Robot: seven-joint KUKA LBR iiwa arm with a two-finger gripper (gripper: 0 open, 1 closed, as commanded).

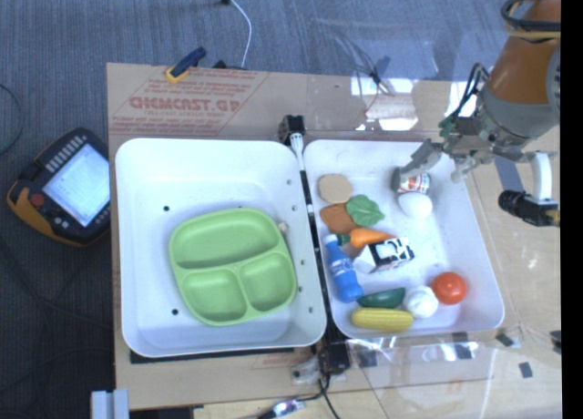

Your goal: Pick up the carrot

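1. A yellow corn cob (383, 319) lies at the bottom of the right bin (481, 253), closest to us.
2. Next to it sit a green pepper (382, 298), a white ball (422, 301) and a red tomato (449, 287).
3. A blue bottle (342, 269) lies near the middle wall.
4. The carrot (371, 237) is orange and lies in the middle of the right bin, under a green leaf (364, 209) and touching a black and white box (392, 252).
5. The gripper (413, 179) is in the upper right, just above a white egg (414, 205). I cannot tell if it is open or holding anything.
6. The left bin (146, 171) holds a green tray (233, 265).
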